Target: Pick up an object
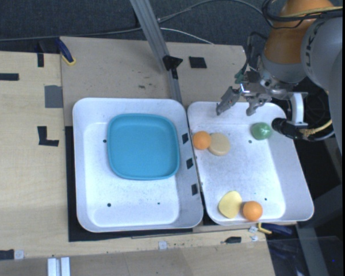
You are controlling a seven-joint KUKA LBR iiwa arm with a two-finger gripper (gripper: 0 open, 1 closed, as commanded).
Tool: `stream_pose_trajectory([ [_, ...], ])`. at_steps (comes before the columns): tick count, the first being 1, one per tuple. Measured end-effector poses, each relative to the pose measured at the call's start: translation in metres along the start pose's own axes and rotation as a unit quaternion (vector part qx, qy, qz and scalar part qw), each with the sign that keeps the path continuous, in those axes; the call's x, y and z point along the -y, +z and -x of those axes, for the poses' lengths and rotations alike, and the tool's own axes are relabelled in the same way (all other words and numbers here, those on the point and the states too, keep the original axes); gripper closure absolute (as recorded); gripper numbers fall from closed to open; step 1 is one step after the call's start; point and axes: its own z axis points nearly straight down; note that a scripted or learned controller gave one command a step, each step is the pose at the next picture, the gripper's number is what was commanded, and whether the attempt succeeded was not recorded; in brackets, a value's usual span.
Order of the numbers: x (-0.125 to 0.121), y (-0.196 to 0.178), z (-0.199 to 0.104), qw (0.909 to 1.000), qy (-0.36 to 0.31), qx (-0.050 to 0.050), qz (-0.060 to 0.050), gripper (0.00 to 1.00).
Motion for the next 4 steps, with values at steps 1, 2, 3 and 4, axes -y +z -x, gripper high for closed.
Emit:
stream_pose_trajectory([
  [1, 0.001, 0.046, 0.008, 1.0, 0.0, 0.0, 0.0, 0.0],
  [2, -0.006, 0.101, 0.001, 1.0, 0.0, 0.0, -0.001, 0.0],
  [3, -0.007, 0.088, 0.001, 1.0, 0.0, 0.0, 0.002, 1.0],
  [4, -0.011, 0.026, 0.002, 1.0, 0.0, 0.0, 0.004, 1.0],
])
